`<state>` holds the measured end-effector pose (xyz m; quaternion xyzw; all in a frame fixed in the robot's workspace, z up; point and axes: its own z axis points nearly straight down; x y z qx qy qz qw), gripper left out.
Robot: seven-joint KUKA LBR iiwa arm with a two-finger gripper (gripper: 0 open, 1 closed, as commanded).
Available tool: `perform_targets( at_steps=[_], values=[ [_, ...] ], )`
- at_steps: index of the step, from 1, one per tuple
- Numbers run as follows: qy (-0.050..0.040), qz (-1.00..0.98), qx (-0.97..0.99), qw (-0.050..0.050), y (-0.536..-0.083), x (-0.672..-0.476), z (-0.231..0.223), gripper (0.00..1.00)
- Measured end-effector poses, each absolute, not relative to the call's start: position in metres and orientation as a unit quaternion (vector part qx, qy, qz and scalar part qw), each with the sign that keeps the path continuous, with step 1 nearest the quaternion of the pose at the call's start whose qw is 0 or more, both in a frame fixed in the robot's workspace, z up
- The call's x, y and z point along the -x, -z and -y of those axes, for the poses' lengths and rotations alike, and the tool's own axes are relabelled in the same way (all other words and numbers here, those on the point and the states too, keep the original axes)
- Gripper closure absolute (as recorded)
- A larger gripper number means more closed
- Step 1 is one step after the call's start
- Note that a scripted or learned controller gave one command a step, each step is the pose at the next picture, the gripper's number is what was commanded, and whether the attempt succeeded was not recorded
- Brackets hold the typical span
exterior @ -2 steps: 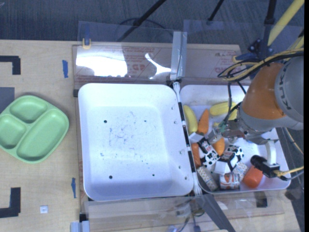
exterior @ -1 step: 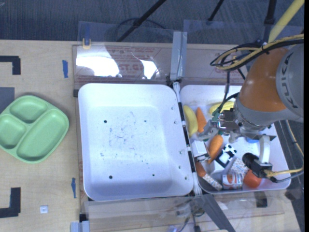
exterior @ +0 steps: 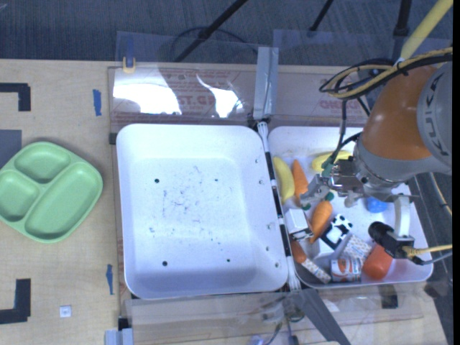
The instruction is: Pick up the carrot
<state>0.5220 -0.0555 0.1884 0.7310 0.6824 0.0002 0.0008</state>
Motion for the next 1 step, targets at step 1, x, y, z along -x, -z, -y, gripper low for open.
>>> perform_targets(
  at_steps=[1],
  values=[
    [-0.0014, -0.620, -0.784, 0.002, -0.0941, -0.5528, 0.1128, 0.00]
  ],
)
